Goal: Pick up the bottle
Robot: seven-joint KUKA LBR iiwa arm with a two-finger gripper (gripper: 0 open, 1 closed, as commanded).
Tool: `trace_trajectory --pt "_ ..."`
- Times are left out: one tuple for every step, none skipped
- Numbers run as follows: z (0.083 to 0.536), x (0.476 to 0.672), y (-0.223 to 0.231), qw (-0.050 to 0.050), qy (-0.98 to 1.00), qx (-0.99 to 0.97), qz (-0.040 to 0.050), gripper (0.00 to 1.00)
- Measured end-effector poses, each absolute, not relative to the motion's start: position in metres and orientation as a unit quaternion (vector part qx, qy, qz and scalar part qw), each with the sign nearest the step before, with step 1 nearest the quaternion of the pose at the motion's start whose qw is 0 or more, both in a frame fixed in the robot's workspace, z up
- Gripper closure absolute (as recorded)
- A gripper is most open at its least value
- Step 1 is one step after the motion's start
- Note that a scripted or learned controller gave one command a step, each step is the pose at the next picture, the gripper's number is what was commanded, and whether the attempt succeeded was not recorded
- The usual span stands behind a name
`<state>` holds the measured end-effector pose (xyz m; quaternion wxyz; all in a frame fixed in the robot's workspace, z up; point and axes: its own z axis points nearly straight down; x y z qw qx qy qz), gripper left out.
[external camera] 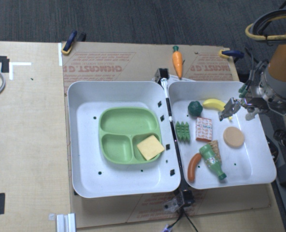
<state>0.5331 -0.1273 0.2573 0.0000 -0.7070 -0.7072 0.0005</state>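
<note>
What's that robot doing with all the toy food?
The robot arm wants the green bottle, which lies on its side in the right bin, between a red sausage and a tan round disc. Its end effector hovers over the far end of that bin near the banana, not holding anything yet. The left bin has a green tray with a cheese slice.

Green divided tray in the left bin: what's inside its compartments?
The green tray holds one yellow cheese slice, lying in its lower right compartment and overlapping the divider ridge. The other two compartments show bare green. Whatever lies beneath the slice is covered.
</note>
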Motion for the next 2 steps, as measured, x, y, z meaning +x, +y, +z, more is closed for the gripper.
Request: trace_trajectory --pt "0.267 0.533 -0.128 0.000 -0.707 -0.707 0.0008 1.00" --pt "0.334 0.495 -0.209 -0.001 -0.704 -0.710 0.0006 1.00"
